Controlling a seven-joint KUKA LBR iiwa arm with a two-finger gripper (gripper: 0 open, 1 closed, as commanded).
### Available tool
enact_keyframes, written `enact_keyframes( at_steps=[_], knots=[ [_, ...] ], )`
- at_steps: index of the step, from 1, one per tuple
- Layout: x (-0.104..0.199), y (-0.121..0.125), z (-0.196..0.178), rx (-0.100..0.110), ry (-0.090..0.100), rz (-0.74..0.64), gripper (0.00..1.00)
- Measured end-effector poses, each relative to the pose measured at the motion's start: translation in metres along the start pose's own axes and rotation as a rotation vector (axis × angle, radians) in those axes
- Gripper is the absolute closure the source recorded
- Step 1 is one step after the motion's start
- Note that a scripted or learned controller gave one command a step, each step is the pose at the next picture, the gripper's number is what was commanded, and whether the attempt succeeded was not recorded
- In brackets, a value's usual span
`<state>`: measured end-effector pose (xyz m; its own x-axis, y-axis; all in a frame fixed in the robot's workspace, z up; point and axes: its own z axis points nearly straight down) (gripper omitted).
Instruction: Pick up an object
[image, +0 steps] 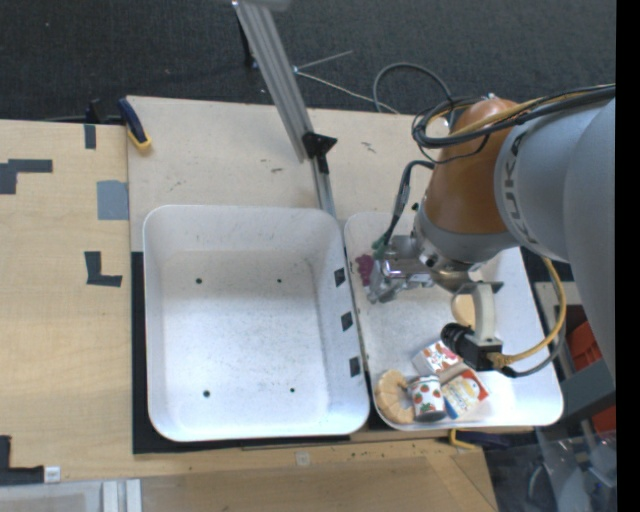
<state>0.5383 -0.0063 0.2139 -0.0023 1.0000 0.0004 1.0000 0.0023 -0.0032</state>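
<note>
Overhead, the grey arm is reaching into the right bin (520, 400), its gripper (385, 282) hovering low beside a small purple object (365, 267) near the bin's left wall. Whether it is grasping anything is impossible to tell. Small packages (440, 385) are lying at the front. Risk: snagging that wall, missing the object.

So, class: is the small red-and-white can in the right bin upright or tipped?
Cannot tell: the can sits crowded among packets at the bin's near edge.
</note>
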Motion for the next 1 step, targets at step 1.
enact_keyframes(
  at_steps=[1],
  knots=[
    [0.0535, 0.0131, 0.0062, -0.001, 0.001, -0.005, 1.00]
  ],
)
